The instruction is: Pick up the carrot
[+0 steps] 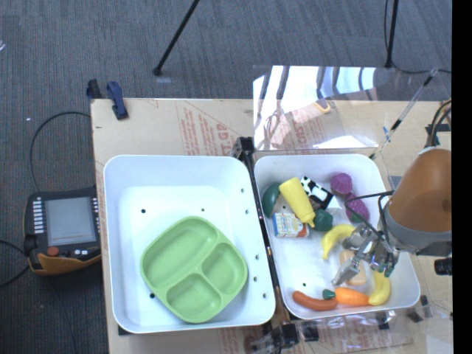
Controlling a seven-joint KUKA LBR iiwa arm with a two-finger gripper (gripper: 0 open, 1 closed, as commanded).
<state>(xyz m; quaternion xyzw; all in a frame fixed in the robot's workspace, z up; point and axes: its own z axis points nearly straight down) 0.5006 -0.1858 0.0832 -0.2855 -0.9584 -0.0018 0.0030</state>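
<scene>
Metal two-finger gripper (pixel 352 265) hovering, fingers spread, nothing between them. Orange plastic carrot (pixel 349 296) just below it. Small carton (pixel 287 225) up-left, label unreadable.

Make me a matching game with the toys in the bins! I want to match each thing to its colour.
Things:
1. carrot
2. divided plate
3. bottle
4. grapes

Colours:
A. purple
B. yellow
C. orange
D. light green

Pairs: 1-C, 2-D, 3-B, 4-A

The carrot lies at the near edge of the right bin, just below the end effector. The divided plate sits in the left bin.
</scene>
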